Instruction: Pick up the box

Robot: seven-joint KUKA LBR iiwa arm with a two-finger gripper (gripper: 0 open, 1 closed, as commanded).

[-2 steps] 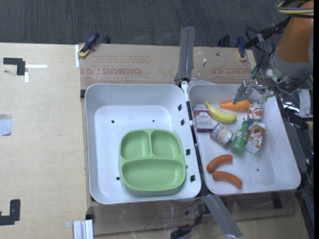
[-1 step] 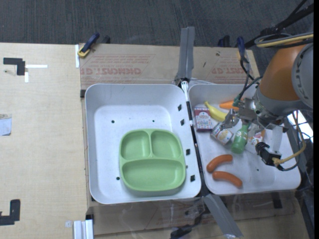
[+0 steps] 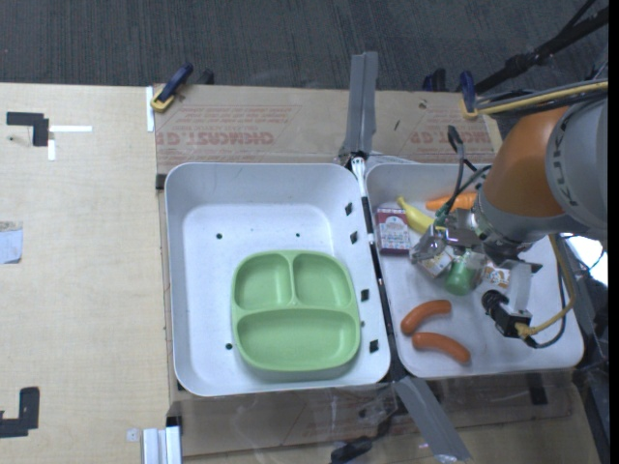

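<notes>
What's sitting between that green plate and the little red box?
In the camera view, only the bins' adjoining white walls separate the green plate from the box.

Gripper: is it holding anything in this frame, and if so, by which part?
Cannot be told. The gripper sits low among the clutter in the right bin, beside the box.

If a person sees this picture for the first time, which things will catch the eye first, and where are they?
The light green plastic plate with three compartments stands out, lying in the middle of the left white bin. In the right white bin, the grey arm with the orange band reaches in over a cluster of small items. Beside it sits a small dark red box, and two orange-red sausages lie nearer the front.
</notes>
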